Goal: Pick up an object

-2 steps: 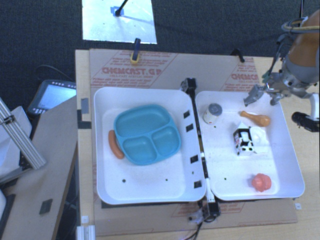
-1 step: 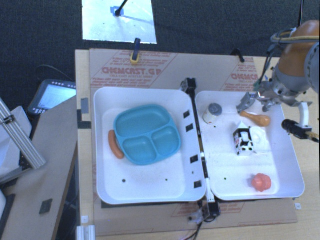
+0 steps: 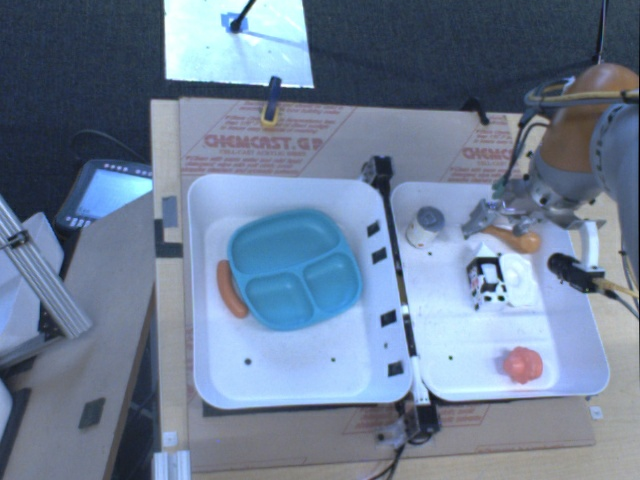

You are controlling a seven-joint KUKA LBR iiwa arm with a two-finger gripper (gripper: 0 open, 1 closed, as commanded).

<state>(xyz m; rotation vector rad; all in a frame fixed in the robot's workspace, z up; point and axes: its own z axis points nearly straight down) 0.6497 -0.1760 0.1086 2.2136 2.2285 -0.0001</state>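
My gripper point(image 3: 487, 218) hangs low over the back of the right bin point(image 3: 580, 353), reaching in from the right. An orange carrot-like piece point(image 3: 517, 237) lies just below and to the right of it, partly covered by the wrist. A small white cup with a grey top point(image 3: 427, 225) stands to the gripper's left. A black-and-white cow toy point(image 3: 486, 280) lies mid-bin beside a white object point(image 3: 517, 271). A pink lumpy item point(image 3: 522, 365) sits near the front right corner.
The left bin point(image 3: 210, 368) holds a blue divided plate point(image 3: 295, 268) and an orange sausage point(image 3: 232, 288) along the plate's left side. A black divider point(image 3: 392, 268) runs between the bins. A tablet point(image 3: 100, 196) rests off the bench at left.
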